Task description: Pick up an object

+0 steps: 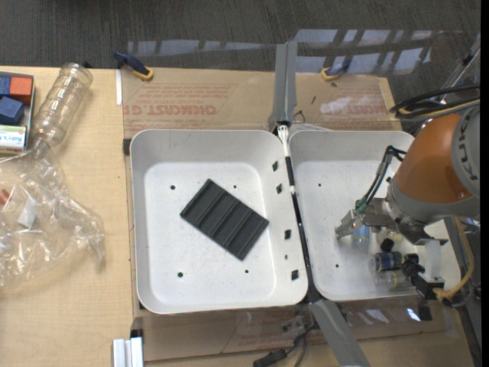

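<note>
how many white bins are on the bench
2. The left bin holds a dark ribbed panel; the right bin sits beside it, partly covered by the arm.

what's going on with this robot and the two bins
A grey arm with an orange band reaches in from the right and hangs over the right bin, its gripper low near the bin floor. Whether it holds anything is not clear from this view. The left bin holds a dark ribbed flat piece, lying untouched at a slant. On the bench to the left sit a clear plastic bottle and crumpled plastic wrap.
</note>
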Tool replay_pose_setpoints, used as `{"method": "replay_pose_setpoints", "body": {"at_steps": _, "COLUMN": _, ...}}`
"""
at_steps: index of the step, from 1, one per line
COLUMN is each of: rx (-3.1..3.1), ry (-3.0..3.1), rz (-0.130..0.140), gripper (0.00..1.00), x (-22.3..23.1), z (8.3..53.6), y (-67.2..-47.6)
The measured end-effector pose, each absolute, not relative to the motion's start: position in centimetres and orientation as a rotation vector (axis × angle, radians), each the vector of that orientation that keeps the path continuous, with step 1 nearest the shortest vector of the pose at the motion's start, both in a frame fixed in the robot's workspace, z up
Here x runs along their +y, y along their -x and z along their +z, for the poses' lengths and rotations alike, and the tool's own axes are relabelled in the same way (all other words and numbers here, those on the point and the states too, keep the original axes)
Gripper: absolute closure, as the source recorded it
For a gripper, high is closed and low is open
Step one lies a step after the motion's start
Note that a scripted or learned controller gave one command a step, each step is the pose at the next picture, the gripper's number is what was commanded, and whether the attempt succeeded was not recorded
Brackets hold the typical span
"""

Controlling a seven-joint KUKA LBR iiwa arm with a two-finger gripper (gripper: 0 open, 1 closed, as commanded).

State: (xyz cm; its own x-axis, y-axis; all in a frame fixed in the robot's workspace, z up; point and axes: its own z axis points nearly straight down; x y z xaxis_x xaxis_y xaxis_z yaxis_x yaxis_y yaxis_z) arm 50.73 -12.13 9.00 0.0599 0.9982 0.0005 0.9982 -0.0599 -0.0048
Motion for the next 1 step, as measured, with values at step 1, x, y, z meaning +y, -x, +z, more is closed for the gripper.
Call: {"method": "replay_pose_setpoints", "body": {"at_steps": 1, "rx": -2.146, "ry": 2.286, "rz": 0.006, "gripper": 1.0, "x": -12.2, "z": 9.84, "y": -50.7}}
